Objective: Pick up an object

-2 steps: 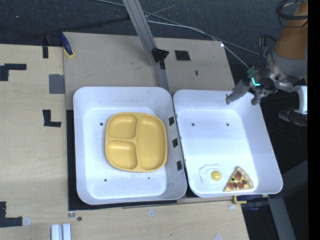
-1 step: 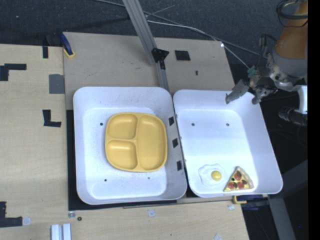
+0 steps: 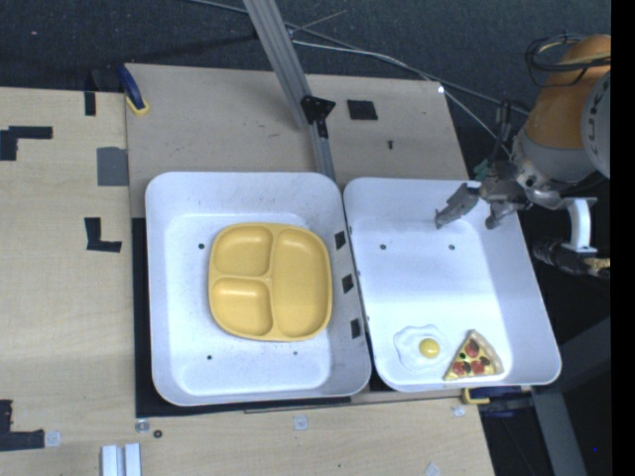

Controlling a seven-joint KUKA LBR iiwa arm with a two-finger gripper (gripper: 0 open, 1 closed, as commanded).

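A fried egg toy (image 3: 421,346) and a pizza slice toy (image 3: 474,356) lie side by side at the near edge of the right bin (image 3: 516,266). A yellow divided plate (image 3: 270,282) rests in the middle of the left bin (image 3: 169,266). My gripper (image 3: 467,209) hangs over the far right part of the right bin, well away from the egg and the pizza. Its two fingers are spread apart, with nothing between them.
A grey metal pole (image 3: 288,62) slants down from the top to the gap between the bins. Cables (image 3: 397,62) run across the bench behind the bins. Black tape marks dot the wooden bench (image 3: 60,266) at the left.
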